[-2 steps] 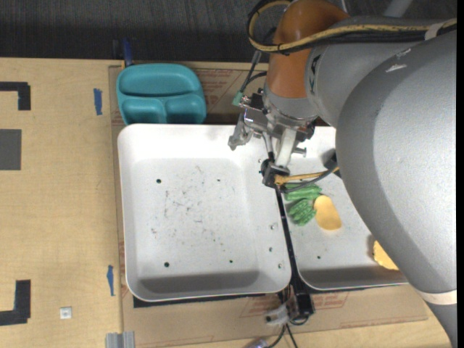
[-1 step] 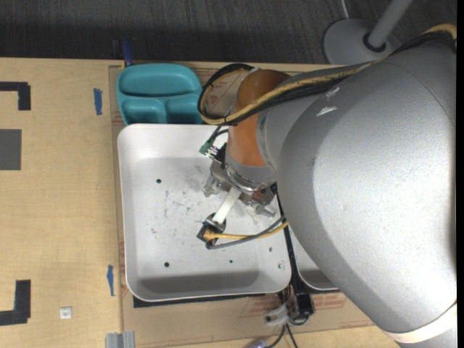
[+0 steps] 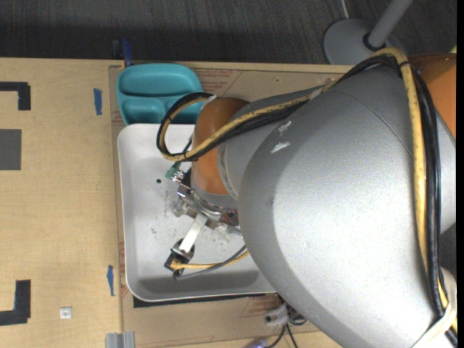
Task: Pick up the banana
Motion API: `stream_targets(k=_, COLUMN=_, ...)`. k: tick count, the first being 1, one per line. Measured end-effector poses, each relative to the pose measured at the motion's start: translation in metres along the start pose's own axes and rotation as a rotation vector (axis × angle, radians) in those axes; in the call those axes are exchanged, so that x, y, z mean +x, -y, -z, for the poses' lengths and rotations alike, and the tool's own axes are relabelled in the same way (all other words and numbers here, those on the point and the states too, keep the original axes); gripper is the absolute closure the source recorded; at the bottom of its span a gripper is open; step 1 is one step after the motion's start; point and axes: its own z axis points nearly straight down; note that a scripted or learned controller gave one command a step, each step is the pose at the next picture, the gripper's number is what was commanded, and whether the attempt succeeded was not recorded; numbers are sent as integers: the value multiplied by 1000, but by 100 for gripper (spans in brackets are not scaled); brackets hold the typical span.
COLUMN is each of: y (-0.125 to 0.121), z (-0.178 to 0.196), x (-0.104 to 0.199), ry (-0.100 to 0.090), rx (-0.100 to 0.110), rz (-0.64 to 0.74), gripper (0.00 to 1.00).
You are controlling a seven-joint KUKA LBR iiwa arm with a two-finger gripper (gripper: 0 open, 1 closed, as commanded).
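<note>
My gripper hangs low over the middle of the left white bin, under the orange band of the wrist. The big grey arm reaches in from the right and covers the right part of this bin and everything beyond it. What lies under the arm and under the gripper is hidden. The bare bin floor to the left of the gripper shows just a few small dark specks.
A teal plastic container stands against the bin's far edge. Cardboard bench top with black and blue tape marks stretches to the left. A grey round stand base sits beyond the bench at the upper right.
</note>
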Motion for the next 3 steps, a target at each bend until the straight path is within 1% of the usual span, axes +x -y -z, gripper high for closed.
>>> stream_targets(k=1, y=54, z=-6, x=-9, ry=-8, rx=-6, rz=-241, gripper=0)
stream_targets(k=2, y=56, z=66, x=-10, ry=-4, rx=-3, rz=-663, gripper=0)
stream_targets(k=3, y=53, z=-7, x=-7, ry=-5, rx=-1, rz=-776, gripper=0)
